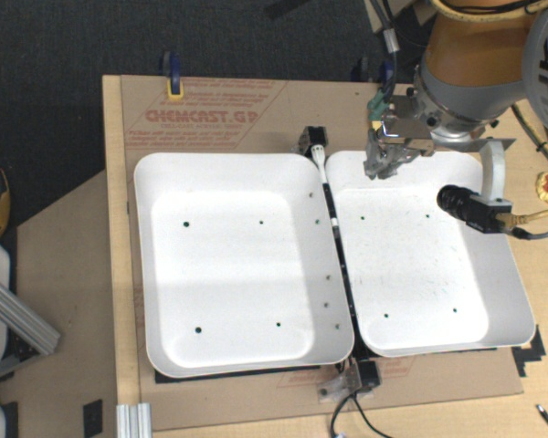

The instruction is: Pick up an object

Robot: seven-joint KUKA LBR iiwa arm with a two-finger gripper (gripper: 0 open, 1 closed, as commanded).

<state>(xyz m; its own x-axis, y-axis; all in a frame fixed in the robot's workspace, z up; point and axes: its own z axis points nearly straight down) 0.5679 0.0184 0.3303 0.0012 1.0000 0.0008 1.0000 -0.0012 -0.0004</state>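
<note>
My gripper (382, 161) hangs over the far left corner of the right bin (438, 327), under the grey wrist and the orange band of the arm (479, 26). Nothing shows between the gripper and the bin floor that I can make out. A black cylinder (466, 206) with a cable juts from a bracket on the arm, above the right bin's far right part. The left bin (164, 272) lies beside it, white with small dark dots on its floor.
Both bins rest on a brown board (210, 108) held by a blue clamp (173, 71) at the back. A black clip (312, 140) sits at the far end of the seam between the bins. A metal profile (18, 322) lies at the left.
</note>
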